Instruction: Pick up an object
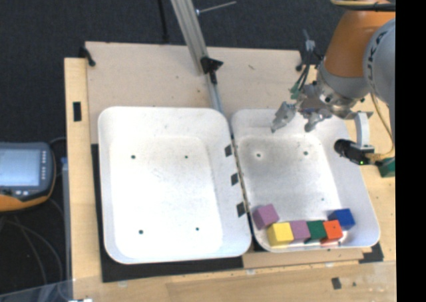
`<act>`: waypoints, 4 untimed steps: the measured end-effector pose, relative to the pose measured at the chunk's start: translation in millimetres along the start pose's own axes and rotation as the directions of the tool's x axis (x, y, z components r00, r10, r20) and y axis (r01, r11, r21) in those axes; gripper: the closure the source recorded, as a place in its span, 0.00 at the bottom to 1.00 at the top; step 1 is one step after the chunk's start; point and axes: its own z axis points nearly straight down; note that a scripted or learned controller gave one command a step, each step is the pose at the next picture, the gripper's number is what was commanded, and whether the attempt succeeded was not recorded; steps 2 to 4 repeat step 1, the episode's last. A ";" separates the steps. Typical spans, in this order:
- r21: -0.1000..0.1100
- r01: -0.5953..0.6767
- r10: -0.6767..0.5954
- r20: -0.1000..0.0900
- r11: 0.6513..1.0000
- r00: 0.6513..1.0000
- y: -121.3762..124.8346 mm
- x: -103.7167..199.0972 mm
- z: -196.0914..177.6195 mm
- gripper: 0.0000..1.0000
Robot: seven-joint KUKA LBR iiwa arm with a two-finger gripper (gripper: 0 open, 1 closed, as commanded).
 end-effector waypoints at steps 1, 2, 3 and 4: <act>-0.008 0.001 -0.001 -0.002 1.000 1.000 -56.3 26.7 -100.1 0.00; -0.008 0.001 -0.001 -0.002 1.000 1.000 -56.3 26.7 -100.1 0.00; -0.008 0.001 -0.001 -0.002 1.000 1.000 -56.3 26.7 -100.1 0.00; -0.008 0.001 -0.001 -0.002 1.000 1.000 -56.3 26.7 -100.1 0.00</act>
